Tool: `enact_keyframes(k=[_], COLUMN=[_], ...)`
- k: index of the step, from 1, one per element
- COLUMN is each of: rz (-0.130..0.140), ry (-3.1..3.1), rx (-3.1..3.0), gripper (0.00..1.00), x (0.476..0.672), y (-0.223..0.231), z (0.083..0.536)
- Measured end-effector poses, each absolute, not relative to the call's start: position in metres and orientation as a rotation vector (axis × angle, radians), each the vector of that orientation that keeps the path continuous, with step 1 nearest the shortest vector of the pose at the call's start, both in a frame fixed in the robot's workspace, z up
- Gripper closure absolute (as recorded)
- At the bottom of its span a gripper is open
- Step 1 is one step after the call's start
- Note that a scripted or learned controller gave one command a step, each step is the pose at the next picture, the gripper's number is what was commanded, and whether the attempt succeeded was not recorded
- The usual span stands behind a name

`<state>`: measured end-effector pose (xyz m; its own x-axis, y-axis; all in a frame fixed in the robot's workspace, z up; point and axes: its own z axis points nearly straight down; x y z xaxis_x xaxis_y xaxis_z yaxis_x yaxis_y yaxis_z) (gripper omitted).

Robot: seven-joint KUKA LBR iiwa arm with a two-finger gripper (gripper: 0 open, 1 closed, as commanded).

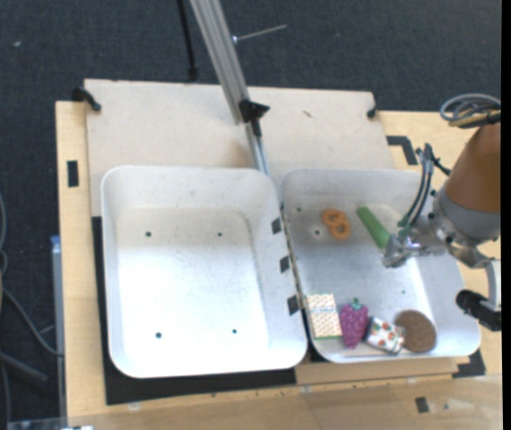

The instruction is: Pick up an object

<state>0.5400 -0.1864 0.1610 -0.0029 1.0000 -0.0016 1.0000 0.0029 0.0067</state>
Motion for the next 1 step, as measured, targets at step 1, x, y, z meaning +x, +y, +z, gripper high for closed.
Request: enact_keyframes(k=[1], rz=[0.006], ry=[2.219], rx=[2.212], gripper=[1.00], x=[0.5485], y=[-0.1865], z=[0.2234])
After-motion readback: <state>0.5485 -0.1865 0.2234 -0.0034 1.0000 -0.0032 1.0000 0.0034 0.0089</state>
